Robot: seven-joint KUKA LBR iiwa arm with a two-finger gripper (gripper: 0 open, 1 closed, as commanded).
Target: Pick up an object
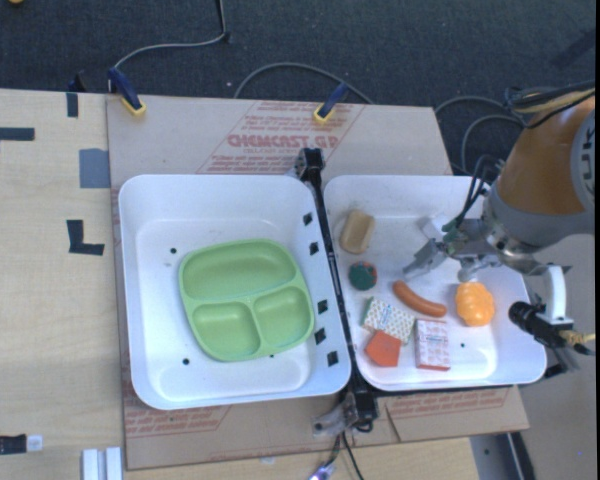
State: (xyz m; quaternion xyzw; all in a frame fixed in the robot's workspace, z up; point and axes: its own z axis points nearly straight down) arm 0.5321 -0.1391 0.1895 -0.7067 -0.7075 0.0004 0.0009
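A robot claw (432, 256) hangs low in the right bin (410, 190), its fingers spread and holding nothing, just above a small sausage (420, 299) lying slantwise on the bin floor, with an orange fruit (474, 304) just beside it. The sausage looks light, smooth and probably slippery, so closing across its narrow middle seems the surest hold. The left bin (150, 208) holds a green divided tray (244, 298).
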